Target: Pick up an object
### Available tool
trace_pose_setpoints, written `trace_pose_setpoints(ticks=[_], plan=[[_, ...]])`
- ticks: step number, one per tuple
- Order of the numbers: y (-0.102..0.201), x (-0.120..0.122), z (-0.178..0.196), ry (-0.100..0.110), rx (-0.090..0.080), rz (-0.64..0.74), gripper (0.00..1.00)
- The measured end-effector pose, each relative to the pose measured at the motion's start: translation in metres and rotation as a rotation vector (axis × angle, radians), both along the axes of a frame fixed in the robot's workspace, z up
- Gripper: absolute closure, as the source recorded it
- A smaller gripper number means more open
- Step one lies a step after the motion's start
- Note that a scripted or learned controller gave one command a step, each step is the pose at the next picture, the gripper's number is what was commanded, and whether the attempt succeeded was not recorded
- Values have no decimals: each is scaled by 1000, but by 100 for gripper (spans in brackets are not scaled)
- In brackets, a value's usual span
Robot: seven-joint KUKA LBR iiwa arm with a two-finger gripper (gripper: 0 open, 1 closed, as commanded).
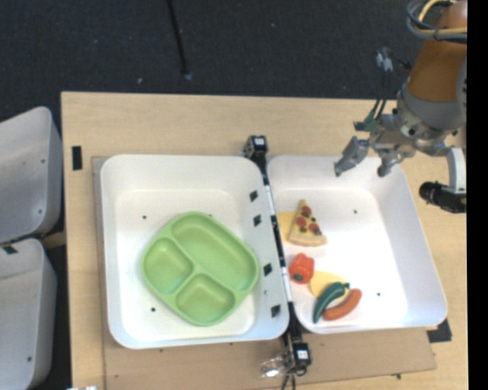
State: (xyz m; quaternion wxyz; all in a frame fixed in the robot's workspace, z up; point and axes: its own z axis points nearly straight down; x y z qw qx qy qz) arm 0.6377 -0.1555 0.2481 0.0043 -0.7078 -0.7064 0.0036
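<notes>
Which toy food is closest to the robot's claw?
The pizza slice. It lies highest in the right bin, nearest the gripper; the other toy foods sit lower.

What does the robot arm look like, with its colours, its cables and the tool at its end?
The grey arm with a broad orange band above the wrist ends in a grey metal two-finger tool with thin, dark-tipped fingers. Pale looped cables sit at the top of the orange band, and a black part sticks out beside the wrist.
</notes>
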Motion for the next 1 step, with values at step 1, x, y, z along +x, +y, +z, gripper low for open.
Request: trace_pose_setpoints(ticks=[1], plan=[[0,2,7,-12,-1,2,0]])
